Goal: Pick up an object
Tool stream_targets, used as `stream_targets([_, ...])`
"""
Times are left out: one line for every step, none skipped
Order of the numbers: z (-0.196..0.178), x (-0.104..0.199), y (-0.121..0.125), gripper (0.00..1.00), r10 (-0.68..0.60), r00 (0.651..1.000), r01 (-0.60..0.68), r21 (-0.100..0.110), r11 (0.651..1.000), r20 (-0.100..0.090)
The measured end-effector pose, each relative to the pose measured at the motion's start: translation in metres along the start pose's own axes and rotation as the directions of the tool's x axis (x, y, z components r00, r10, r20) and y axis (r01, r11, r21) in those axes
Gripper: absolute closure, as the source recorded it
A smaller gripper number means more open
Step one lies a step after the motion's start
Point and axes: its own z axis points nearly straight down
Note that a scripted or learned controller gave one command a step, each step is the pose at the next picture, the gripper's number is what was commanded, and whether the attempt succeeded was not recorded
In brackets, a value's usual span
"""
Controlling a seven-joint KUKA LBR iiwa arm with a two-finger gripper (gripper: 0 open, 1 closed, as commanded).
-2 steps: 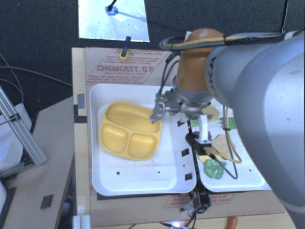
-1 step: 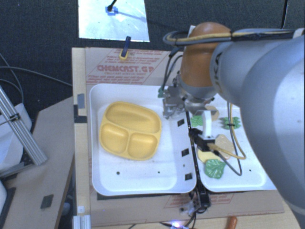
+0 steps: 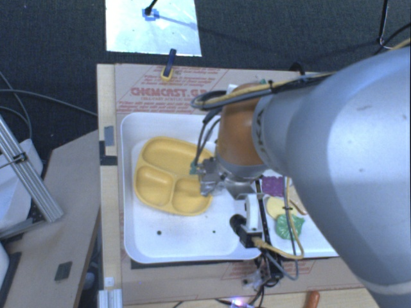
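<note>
A yellow divided plate lies in the left white bin, toward its upper middle. My gripper hangs from the orange-banded wrist right at the plate's right rim, low over the bin; the wrist body hides its tips. In the right bin I see a purple piece, a pale yellow object and a green leafy object, all partly covered by the arm.
The grey arm covers most of the right bin and the upper right of the view. A cardboard sheet lies under the bins. A blue and yellow tool rests at the cardboard's far edge.
</note>
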Motion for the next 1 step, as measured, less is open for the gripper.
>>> stream_targets([-0.2081,0.0174,-0.0185,1.0,-0.001,1.0,0.001,-0.027,1.0,-0.006])
